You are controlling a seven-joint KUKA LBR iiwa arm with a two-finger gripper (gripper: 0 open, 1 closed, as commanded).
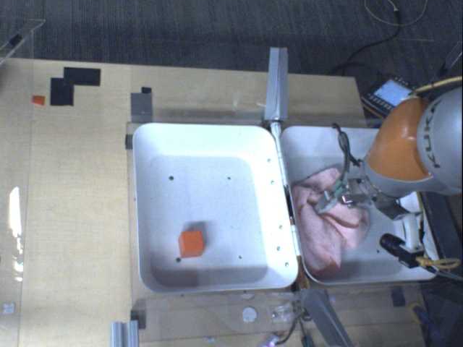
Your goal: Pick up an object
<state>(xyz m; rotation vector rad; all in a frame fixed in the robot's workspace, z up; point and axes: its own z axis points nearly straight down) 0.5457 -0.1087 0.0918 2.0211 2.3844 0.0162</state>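
You see the bench, light wood, and on it two white bins side by side. The left bin is the wider one in the picture. The right bin touches it along a shared edge, and a grey metal bar stands at the far end of that edge.

The arm comes in over the right edge of the right bin, with its orange band above the wrist. You find the gripper low over the middle of the right bin, right at the pink cloth. The cloth lies crumpled from the middle of that bin toward its near edge, close to the shared wall. If the gripper is released or clenched, you cannot tell from here; the metal parts and the cloth folds run together.

In the left bin, an orange cube sits near the near-left corner, apart from the walls.

At the far-left corner of the bench are black blocks and a small orange piece.
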